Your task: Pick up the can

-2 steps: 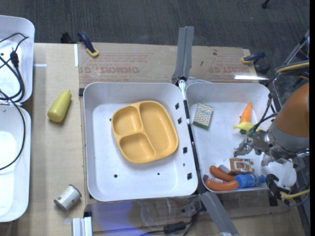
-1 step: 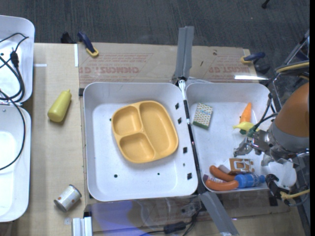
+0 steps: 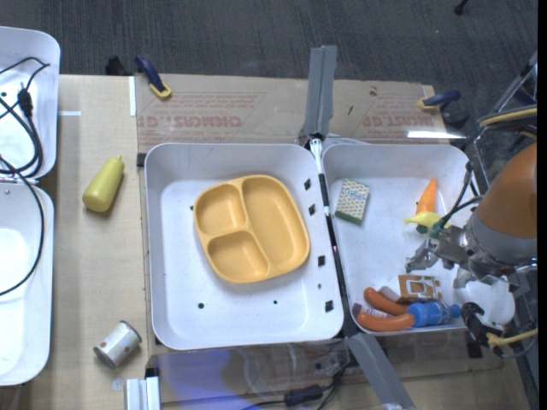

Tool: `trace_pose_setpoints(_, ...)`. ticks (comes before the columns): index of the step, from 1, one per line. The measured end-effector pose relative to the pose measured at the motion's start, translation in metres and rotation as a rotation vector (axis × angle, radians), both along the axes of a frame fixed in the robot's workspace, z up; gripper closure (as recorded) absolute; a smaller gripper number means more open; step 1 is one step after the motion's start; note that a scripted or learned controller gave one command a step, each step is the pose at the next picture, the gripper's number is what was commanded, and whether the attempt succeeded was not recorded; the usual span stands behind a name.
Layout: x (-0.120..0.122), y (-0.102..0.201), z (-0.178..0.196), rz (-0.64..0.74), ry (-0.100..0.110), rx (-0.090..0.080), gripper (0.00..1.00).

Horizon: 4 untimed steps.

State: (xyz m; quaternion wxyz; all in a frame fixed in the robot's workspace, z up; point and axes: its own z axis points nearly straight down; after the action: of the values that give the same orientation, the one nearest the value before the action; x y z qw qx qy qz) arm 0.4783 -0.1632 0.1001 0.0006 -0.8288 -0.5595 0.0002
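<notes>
Cardboard covers the bench under two shallow white bins; the left bin [image 3: 171, 314] holds a yellow three-part plastic plate [image 3: 250, 226], and the right bin [image 3: 389, 154] holds a small green-and-white carton [image 3: 352, 201], an orange toy carrot [image 3: 427, 196], two reddish toy sausages [image 3: 386, 308] and a blue plastic bottle [image 3: 432, 314]; my gripper [image 3: 425, 259] hangs low over that right bin, near the clutter, and whether it is open or closed I cannot tell from this slant. My target, the small silver metal can with a red label [image 3: 117, 342], lies on its side on the cardboard outside both bins, just off the left bin's near-left corner, well apart from me. To do this well I judge I should lift clear of the right bin's wall first, cross over the plate without dipping, then come down with my jaws set across the can's round body, not its ends; a can on its side may roll at first touch, so I would close slowly and centred. A yellow plastic mustard bottle [image 3: 103, 184] lies further up the cardboard, out of my line.
</notes>
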Motion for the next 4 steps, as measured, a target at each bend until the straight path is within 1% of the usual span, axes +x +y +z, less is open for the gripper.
trace_pose_setpoints(1, 0.0, 0.0, 0.0, 0.0, 0.0, 0.0, 0.0)
trace_pose_setpoints(2, 0.0, 0.0, 0.008, -0.001, 0.002, 0.001, 1.0)
trace_pose_setpoints(3, 0.0, 0.0, 0.008, -0.001, 0.002, 0.0, 0.0)
trace_pose_setpoints(4, -0.002, -0.004, -0.01, -0.066, 0.005, 0.001, 0.0)
